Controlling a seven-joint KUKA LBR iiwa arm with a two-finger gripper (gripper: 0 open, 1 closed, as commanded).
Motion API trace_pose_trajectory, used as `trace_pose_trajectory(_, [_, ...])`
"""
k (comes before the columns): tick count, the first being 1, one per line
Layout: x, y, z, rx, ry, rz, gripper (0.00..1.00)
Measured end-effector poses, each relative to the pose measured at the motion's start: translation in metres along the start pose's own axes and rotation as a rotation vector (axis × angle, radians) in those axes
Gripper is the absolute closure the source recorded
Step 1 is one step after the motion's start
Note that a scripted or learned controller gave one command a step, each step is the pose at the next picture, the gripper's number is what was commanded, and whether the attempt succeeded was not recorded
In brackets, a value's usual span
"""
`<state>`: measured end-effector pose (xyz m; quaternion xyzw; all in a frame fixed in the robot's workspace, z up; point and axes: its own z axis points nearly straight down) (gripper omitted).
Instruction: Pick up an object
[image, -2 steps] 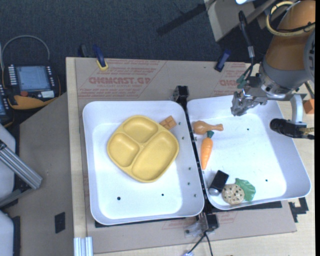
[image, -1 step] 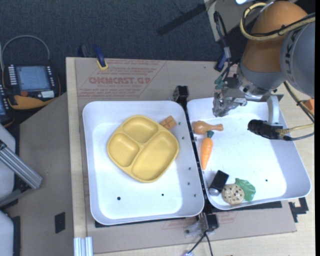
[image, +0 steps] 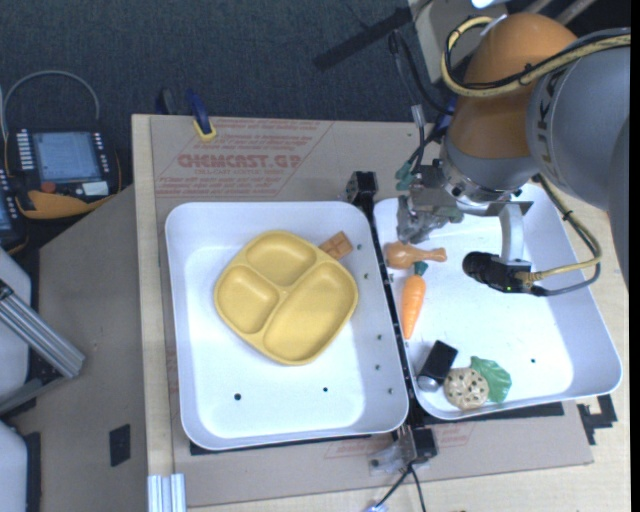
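Hovering low over the right bin (image: 560, 375), the gripper (image: 418, 232) is poised right above a tan drumstick-like toy (image: 408, 255) near the divider, a carrot (image: 412, 303) lying just below. Whether the pincer stands apart or together cannot be told; the grasp looks in hand, and a firm close then lift would be called for.

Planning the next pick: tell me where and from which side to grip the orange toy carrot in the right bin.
Grip the orange toy carrot across its thicker upper half, just below the green top, coming straight down from above. It lies flat, lengthwise along the right white bin's left wall, tapering toward the bottom, so the fingers should probably close across its width. The wall crowds its left side.
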<state>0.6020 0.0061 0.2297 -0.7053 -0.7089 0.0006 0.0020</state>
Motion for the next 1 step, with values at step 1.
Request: trace_pose_trajectory(1, [0.0509,-0.0165,-0.0001,0.000,0.000,0.000,1.00])
